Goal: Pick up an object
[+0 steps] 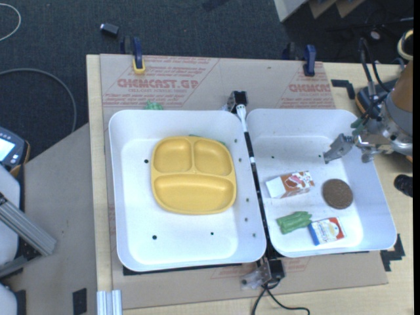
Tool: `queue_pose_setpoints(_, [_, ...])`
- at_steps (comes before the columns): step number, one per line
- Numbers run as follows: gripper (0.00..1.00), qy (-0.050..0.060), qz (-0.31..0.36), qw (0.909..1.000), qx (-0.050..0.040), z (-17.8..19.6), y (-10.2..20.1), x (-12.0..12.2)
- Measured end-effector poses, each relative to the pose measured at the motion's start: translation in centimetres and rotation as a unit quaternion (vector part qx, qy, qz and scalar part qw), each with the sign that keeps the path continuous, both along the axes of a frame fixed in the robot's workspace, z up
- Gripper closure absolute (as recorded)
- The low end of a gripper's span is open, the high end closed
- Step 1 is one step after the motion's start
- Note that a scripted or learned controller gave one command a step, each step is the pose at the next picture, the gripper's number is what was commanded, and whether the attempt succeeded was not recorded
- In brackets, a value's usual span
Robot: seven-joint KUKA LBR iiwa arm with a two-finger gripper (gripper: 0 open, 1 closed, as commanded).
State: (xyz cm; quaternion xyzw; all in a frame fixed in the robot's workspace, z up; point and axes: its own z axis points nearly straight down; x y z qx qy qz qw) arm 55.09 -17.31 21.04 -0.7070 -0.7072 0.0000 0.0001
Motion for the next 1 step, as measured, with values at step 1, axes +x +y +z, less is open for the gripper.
queue_pose_setpoints(1, [0.0,0.007,0.002,1.0,0.0034,-10.01,7.37,-4.81])
